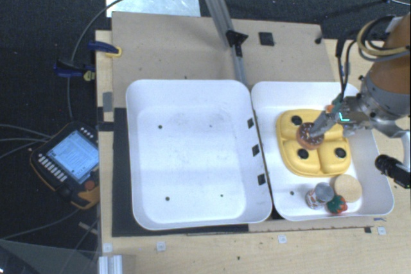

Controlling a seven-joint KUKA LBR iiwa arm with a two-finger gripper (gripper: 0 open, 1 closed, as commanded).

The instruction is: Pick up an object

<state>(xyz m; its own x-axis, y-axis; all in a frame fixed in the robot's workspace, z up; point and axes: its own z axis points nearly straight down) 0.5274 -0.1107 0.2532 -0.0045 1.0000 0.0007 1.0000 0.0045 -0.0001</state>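
Note:
In the right bin (pixel 379 199) lies a yellow padded object (pixel 313 154) with black dots on top. My gripper (pixel 309 135) reaches in from the right and hangs directly over its middle, where a small brownish round thing (pixel 309 137) sits at the fingertips. Toward the bin's front lie a tan disc (pixel 347 186), a small silver-and-red can (pixel 316 196) and a green-and-red piece (pixel 336 204), all apart from the gripper.
The left bin (pixel 189 151) stands beside the right one, joined by black clips (pixel 255 149). A slanted metal pole (pixel 218 6) crosses the back of the bench. A teach pendant (pixel 69 163) lies off the bench at left.

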